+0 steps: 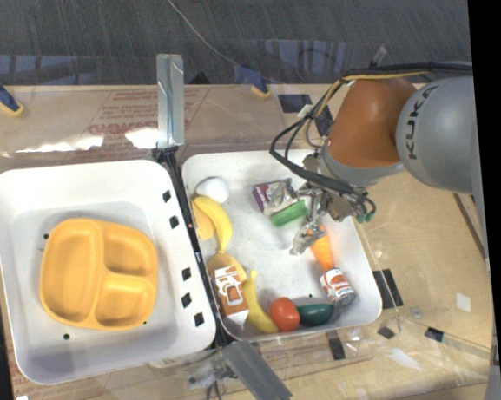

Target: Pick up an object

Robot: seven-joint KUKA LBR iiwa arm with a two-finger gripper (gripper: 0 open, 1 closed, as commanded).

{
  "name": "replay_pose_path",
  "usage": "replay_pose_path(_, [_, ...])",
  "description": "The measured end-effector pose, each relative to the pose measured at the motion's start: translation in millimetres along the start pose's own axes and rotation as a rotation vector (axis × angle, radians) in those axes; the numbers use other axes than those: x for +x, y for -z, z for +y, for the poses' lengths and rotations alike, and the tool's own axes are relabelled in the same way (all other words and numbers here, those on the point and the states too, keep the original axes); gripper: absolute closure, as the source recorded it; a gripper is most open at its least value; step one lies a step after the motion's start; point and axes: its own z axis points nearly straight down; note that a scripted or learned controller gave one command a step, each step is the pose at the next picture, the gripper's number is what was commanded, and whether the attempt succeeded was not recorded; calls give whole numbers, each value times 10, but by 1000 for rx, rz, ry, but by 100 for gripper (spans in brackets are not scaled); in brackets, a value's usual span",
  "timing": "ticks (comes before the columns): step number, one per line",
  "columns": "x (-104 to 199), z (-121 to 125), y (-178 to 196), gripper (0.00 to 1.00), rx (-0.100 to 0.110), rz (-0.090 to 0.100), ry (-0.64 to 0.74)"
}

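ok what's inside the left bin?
One yellow divided tray, lying flat in the left bin. White bin floor shows around it. Whatever lies beneath the tray is covered by it.

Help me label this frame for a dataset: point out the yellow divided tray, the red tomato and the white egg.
yellow divided tray point(97, 271): camera view, on the ridge between its compartments.
red tomato point(284, 313): camera view, middle of its top.
white egg point(213, 189): camera view, centre of its shell.
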Motion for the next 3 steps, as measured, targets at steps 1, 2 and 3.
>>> replay_pose_path(1, [-217,-74,-96,0,3,-2,363])
replay_pose_path(2, [374,103,-122,0,-2,4,298])
replay_pose_path(3, [341,122,-10,100,-1,0,306])
